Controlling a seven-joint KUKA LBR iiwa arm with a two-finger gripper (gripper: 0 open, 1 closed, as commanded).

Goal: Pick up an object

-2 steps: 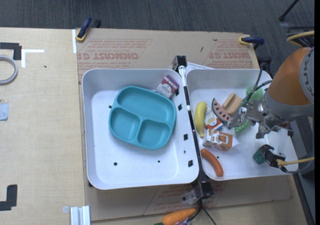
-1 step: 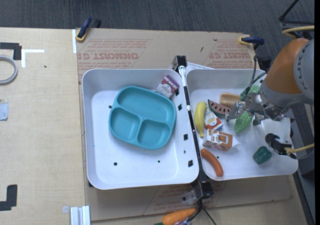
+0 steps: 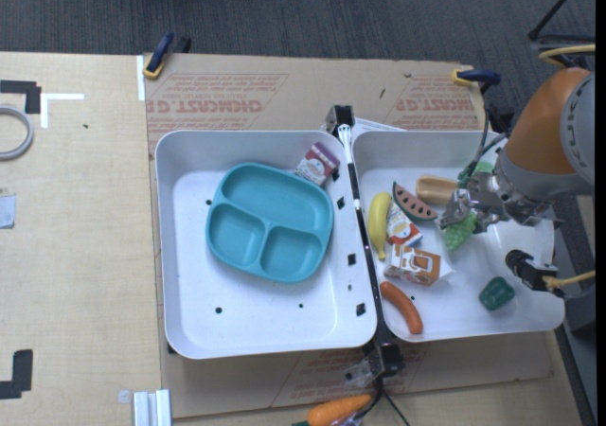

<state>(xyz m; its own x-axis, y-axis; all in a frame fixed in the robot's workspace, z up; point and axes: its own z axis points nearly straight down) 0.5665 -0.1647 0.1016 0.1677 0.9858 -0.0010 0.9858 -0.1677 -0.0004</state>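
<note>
I am reaching into the right bin [image 3: 530, 315] from the right, my fingers [image 3: 462, 218] hovering over a green leafy toy [image 3: 457, 235], though I cannot tell whether they are apart or together. Just beside it are lying a watermelon slice [image 3: 414, 204], a banana [image 3: 379, 222] and a snack packet [image 3: 413, 263].

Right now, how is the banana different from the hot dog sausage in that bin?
The banana is yellow; the sausage is orange-red. The banana lies by the divider between the bins, higher in the view; the sausage lies near the bin's front corner. The banana runs nearly straight up the view; the sausage slants. Both are long, curved toy foods in the right bin.
</note>
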